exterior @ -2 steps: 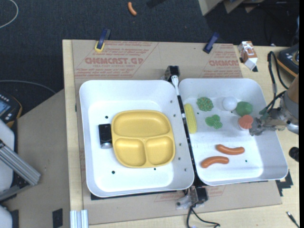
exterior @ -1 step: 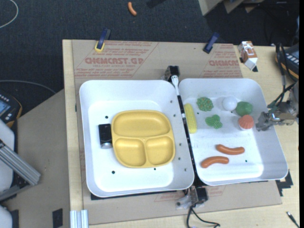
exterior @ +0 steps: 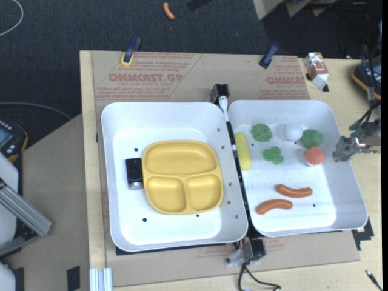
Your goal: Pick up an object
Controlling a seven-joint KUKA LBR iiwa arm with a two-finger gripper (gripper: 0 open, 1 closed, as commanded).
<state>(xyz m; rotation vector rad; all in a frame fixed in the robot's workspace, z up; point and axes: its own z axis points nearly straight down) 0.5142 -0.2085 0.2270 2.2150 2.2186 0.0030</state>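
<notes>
On a cardboard-topped bench [exterior: 182,71] over dark carpet [exterior: 73,17], toy foods such as a corn cob [exterior: 243,150] in the right bin [exterior: 345,214], gripper [exterior: 345,148] just past that bin's right rim, finger state unclear.

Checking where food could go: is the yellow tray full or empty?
Empty: all three compartments of the tray show bare yellow; the food lies in the other bin.

Objects for picking, right bin [exterior: 348,180].
Corn cob [exterior: 243,150] at left wall; two broccoli florets [exterior: 261,132] [exterior: 273,156], white ball [exterior: 293,132], green [exterior: 311,138] and orange [exterior: 314,156] pieces far; two sausages [exterior: 294,191] [exterior: 273,207] near.
</notes>
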